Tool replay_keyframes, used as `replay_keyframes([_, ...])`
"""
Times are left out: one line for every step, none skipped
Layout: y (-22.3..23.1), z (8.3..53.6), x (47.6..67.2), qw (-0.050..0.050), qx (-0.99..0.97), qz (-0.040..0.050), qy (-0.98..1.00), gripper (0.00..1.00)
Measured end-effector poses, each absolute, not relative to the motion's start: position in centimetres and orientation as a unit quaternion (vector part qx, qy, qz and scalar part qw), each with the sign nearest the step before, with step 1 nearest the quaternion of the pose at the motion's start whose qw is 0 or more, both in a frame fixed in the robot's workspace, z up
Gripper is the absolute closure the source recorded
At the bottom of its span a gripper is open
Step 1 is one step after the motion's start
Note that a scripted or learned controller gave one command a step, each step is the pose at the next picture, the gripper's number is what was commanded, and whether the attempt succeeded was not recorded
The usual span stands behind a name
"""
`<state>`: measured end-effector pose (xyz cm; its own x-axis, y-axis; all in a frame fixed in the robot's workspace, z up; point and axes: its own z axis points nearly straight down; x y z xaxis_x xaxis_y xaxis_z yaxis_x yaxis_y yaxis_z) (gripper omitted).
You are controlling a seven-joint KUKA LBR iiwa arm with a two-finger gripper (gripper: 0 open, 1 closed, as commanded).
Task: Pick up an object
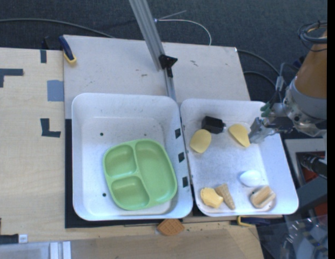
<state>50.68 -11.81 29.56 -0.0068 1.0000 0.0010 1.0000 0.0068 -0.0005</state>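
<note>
Grey arm (307,99) with orange band (black cables looped above)

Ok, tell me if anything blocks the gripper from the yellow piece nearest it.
Nothing visible does. The gripper sits at the right bin's right side, just beside the yellow piece, with bare bin floor between them.

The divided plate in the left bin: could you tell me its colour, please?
Light green; the divided plate shows clearly in the camera view.

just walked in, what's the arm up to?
The KUKA arm's pincer sits over the right bin, near its right rim, close to a yellow piece. Nothing visibly between its fingers. Several toy foods and a black object lie in that bin. The left bin holds a green divided plate.
</note>
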Motion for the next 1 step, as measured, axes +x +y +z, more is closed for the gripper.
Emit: replay_keyframes([-6.17, 29.16, 50.28, 0.001, -0.705, 0.0004, -0.709, 1.00])
